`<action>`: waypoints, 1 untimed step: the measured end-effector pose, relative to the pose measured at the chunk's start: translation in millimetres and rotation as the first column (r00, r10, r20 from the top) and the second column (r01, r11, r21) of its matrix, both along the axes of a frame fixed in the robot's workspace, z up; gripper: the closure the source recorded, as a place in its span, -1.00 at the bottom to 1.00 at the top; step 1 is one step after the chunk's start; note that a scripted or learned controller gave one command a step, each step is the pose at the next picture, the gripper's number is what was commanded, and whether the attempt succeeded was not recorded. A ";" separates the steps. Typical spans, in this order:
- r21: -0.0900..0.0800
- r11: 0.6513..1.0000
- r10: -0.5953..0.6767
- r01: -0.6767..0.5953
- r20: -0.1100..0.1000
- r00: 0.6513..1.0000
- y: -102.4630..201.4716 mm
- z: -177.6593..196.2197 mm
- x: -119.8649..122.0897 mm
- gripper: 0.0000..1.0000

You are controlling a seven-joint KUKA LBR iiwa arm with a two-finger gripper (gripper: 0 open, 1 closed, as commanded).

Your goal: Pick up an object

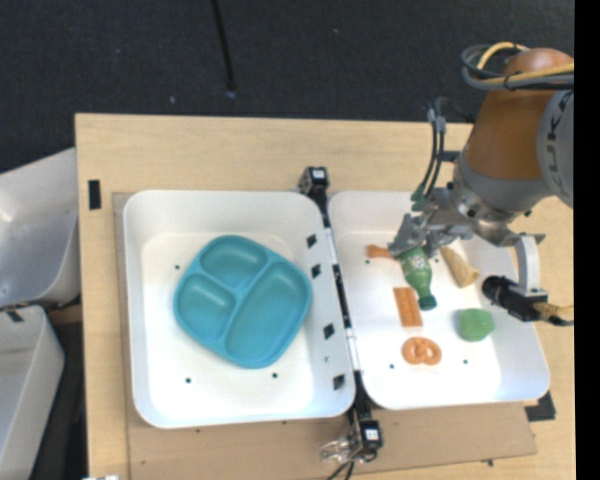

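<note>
Pale wooden bench holds two smooth white bins. A shiny blue plate with three dips lies in the left bin. In the right bin, the gripper hangs over a green bottle; I cannot tell its grip. Below the bottle sit a flat orange strip, a curly orange pretzel and a round green lump.

green bottle, tilted, right bin
</note>
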State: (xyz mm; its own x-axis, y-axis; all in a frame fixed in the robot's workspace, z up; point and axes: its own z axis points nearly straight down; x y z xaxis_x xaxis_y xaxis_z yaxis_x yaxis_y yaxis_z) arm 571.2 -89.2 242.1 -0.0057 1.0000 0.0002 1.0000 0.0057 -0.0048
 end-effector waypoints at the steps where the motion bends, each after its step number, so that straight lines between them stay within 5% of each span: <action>1: 0.000 1.000 0.001 -0.001 0.001 1.000 60.7 -6.3 -0.9 1.00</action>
State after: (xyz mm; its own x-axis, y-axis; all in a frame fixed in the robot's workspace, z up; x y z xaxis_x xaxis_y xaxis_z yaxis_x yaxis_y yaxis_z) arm 570.3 -28.5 235.8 -0.0067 1.0000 -0.0001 1.0000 0.0067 -0.0038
